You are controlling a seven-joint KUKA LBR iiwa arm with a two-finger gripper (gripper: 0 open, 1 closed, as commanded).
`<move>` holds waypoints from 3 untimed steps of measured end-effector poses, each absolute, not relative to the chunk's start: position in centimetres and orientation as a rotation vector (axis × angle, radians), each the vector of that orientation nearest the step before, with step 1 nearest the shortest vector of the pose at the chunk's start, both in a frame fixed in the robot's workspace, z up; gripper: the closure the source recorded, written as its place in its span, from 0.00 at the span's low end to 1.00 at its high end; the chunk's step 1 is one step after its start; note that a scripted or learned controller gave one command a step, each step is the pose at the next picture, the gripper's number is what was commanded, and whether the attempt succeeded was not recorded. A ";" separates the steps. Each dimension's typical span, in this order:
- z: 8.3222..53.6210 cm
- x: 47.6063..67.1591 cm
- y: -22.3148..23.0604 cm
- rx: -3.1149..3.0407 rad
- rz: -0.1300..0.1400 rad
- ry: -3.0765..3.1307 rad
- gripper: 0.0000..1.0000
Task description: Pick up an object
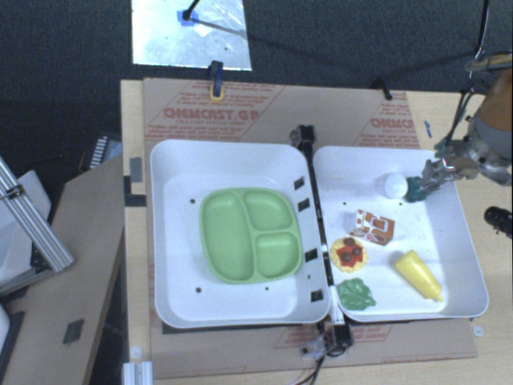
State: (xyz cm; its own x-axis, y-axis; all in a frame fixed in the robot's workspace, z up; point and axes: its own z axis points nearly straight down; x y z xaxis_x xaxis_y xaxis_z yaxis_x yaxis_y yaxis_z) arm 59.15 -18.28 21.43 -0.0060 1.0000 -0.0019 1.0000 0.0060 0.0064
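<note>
We cannot tell how the gripper [416, 188] fingers stand; they are too small and blurred. Behind it, the arm [490, 127] is cut off by the picture's right edge.

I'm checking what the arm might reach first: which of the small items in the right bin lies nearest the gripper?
The white ball, right beside the gripper near the right bin's far side; the other items lie nearer the camera.

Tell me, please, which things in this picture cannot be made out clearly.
- The two-finger gripper, camera view: too small and dark to tell how it stands.
- The small white round object beside it, camera view: whether they touch is unclear.
- The grey arm with an orange band, camera view: cut off by the right edge.
- The small printed red and white packet, camera view: print too small to read.
</note>
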 end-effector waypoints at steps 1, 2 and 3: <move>27.6 58.9 -17.9 2.211 0.004 2.224 1.00; 27.1 58.9 -13.1 2.211 0.003 2.231 1.00; 27.2 57.4 -7.2 2.212 0.002 2.232 1.00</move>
